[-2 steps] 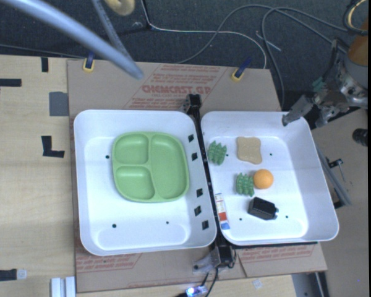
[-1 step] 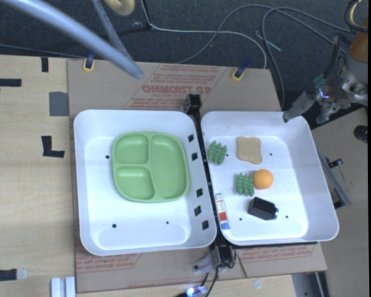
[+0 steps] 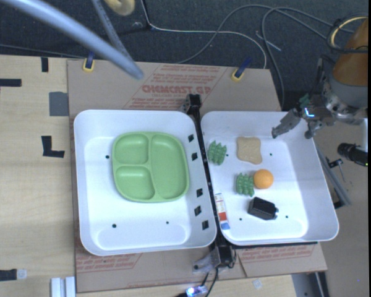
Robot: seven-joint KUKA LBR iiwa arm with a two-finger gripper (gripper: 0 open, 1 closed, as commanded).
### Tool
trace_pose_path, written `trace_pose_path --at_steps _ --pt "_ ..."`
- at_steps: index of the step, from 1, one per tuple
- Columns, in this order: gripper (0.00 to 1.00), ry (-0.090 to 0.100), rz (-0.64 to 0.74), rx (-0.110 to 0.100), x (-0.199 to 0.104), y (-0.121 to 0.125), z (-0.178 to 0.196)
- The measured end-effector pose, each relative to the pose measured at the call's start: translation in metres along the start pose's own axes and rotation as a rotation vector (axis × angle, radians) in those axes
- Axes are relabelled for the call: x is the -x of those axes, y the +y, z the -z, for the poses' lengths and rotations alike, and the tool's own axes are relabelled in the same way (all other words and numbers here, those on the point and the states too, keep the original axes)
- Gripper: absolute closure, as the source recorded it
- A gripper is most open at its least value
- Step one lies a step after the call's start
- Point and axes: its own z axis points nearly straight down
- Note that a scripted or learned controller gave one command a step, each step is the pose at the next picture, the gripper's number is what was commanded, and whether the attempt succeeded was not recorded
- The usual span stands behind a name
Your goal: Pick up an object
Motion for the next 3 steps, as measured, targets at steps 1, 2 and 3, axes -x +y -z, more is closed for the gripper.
trace_pose_path --at_steps 1,2,3 --pt "0.00 0.000 -0.001 0.000 0.004 -0.009 -0.059" --pt "0.00 0.000 0.000 0.001 0.005 -0.016 -0.105" --pt "1.00 -0.002 0.001 0.006 0.004 -0.014 -0.092"
